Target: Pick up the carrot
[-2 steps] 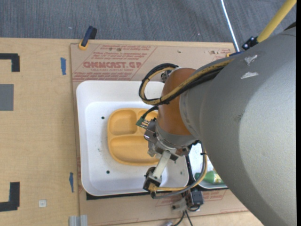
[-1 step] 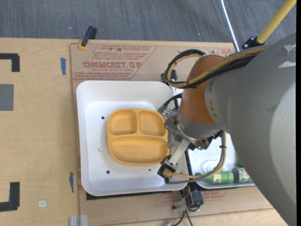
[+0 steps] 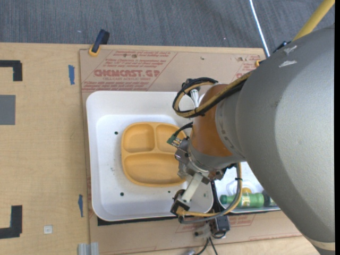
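Grey arm (image 3: 297, 132) is recorded across the right of the frame, its orange band (image 3: 210, 126) at centre. The gripper (image 3: 186, 163) is set over the right edge of a yellow divided plate (image 3: 149, 155) in the left bin (image 3: 101, 142); its state cannot be told. A green bottle (image 3: 255, 199) is noted lower right. Carrot position cannot be told.

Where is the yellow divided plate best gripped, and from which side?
The yellow divided plate lies flat in the white bin, looks too wide to span, and the arm covers its right edge. Probably pinch the raised rim at its left edge from above, straddling it.
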Controlling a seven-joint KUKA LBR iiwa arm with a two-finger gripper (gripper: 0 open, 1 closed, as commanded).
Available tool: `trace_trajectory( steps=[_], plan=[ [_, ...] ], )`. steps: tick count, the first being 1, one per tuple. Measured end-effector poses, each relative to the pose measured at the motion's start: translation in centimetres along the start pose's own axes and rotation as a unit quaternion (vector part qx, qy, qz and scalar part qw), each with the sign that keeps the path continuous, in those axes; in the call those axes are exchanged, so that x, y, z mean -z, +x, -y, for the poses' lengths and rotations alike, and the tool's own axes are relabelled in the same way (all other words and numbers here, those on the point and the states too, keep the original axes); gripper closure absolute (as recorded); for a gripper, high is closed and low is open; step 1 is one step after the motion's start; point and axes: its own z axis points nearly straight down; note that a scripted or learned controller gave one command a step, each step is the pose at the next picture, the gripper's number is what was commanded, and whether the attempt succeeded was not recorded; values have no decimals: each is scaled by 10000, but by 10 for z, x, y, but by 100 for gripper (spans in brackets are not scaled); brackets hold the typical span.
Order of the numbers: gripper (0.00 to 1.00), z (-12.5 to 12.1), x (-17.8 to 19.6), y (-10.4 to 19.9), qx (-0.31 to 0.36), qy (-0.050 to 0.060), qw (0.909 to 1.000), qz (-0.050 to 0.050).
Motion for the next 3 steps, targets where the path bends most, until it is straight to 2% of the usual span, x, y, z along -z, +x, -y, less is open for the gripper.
trace_trajectory(
  steps=[1,2,3],
  plan=[
    [100,-14,149,-21,-1170,10,9931,26],
    [100,3,-28,4,-1937,4,9811,-2],
    [100,16,44,21,-3697,-1,9292,25]
  ],
)
